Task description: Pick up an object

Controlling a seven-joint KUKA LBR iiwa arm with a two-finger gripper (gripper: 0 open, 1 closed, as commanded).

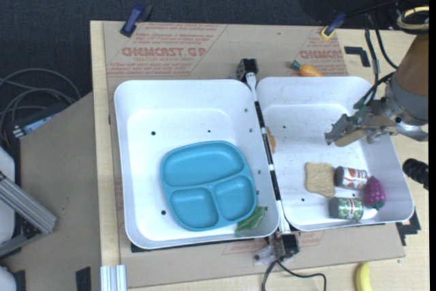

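While the arm reaches in from the right edge of the view, its gripper point(338, 136) hangs over the right bin point(300, 95), above the bare white floor and up-view of the toast slice point(319, 178). Whether that gripper is released or clenched cannot be told at this slant, and nothing is seen held in it. Taking the toast slice as the landmark, a red-labelled can point(351, 177) lies just to its right, a purple bunch of grapes point(374, 192) sits further right against the bin wall, and a green-labelled can point(349, 208) lies just below and right of it. A small orange piece point(271, 142) rests well left of the toast, against the divider between the bins. Further left still, the left bin point(136, 112) holds a blue divided plate point(208, 184), with a green leafy item point(250, 221) touching the plate's lower right corner.
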